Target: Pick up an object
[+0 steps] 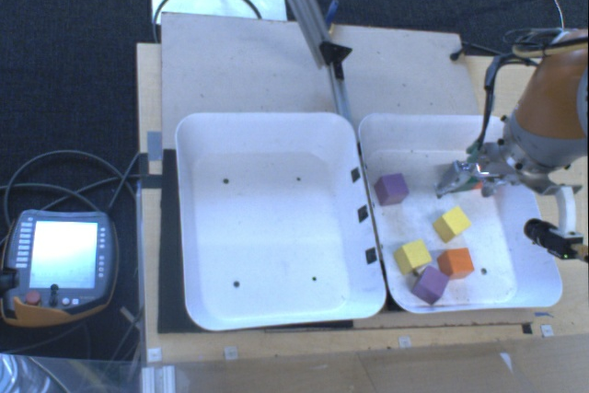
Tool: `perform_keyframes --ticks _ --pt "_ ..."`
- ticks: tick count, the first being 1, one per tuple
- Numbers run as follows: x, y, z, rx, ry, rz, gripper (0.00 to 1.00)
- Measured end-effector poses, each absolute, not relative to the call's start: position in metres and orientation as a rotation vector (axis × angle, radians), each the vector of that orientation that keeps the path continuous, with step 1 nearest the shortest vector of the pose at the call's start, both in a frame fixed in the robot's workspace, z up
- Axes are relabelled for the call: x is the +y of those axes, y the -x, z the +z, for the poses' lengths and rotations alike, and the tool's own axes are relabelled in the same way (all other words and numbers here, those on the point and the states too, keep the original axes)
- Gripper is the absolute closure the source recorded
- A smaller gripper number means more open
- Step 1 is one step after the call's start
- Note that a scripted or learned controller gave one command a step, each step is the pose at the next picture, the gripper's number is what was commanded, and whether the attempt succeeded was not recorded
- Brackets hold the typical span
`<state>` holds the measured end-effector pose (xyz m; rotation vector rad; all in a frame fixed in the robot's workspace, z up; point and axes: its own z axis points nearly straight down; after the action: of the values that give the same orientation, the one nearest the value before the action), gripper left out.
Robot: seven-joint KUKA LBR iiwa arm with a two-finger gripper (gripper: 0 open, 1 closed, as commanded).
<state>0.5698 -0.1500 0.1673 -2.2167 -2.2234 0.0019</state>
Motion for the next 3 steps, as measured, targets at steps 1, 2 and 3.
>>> perform_keyframes --ticks 1,2,3 --pt "-0.145 -0.578 0.119 -2.224 2.215 0.002 0.00" --pt "-0.146 -0.580 0.133 -2.230 2.217 -0.004 1.00" --pt "-0.152 -0.590 0.187 -2.231 2.222 -0.006 1.00"
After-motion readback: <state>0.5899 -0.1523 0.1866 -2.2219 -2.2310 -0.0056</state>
